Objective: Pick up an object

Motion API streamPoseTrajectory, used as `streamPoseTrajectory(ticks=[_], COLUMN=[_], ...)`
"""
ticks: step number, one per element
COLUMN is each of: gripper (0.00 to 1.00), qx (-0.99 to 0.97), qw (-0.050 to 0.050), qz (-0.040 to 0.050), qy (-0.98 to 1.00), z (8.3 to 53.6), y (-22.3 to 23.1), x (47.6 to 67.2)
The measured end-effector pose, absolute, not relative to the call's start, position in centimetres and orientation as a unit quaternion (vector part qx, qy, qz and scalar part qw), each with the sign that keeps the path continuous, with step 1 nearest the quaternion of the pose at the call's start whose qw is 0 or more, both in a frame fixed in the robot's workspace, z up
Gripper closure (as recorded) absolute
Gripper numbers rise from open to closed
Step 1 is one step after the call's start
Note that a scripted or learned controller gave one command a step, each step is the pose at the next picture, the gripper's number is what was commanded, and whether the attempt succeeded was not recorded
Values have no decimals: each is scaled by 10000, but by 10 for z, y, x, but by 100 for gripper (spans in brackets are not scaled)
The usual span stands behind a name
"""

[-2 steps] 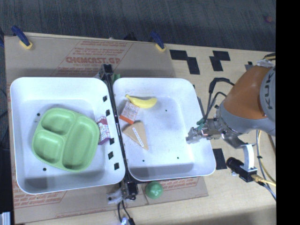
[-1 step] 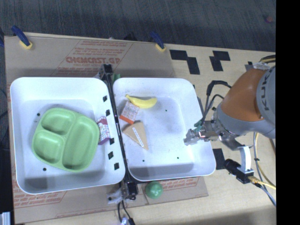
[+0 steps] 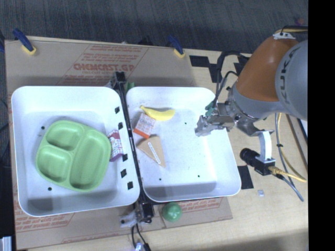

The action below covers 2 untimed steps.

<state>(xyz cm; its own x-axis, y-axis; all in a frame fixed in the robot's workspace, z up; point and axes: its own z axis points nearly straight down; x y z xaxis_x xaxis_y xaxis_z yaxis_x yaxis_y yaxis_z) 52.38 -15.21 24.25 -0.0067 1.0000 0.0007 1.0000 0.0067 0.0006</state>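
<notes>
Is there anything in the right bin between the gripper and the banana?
No. In the camera view, bare white floor of the right bin separates the gripper from the banana.

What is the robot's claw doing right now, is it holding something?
Gripper: above the right bin, nothing seen between its fingers; open or shut cannot be told.

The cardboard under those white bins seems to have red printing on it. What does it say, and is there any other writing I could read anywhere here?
"CHEMCAST GP", in red, on the cardboard sheet; the smaller red lines around it are too blurred to read.
"KU", part of a name, on the grey arm.
Small packet in the right bin: printing too small to read.
Wrapper beside the green plate: unreadable.
</notes>
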Motion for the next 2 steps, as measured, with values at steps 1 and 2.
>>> streamPoseTrajectory(ticks=[1, 2], gripper=[100, 100], qx=[-7050, -7043], qw=[6, 12], qz=[12, 8], qy=[-7092, -7100], z=[235, 239], y=[-176, -153], x=[476, 477])
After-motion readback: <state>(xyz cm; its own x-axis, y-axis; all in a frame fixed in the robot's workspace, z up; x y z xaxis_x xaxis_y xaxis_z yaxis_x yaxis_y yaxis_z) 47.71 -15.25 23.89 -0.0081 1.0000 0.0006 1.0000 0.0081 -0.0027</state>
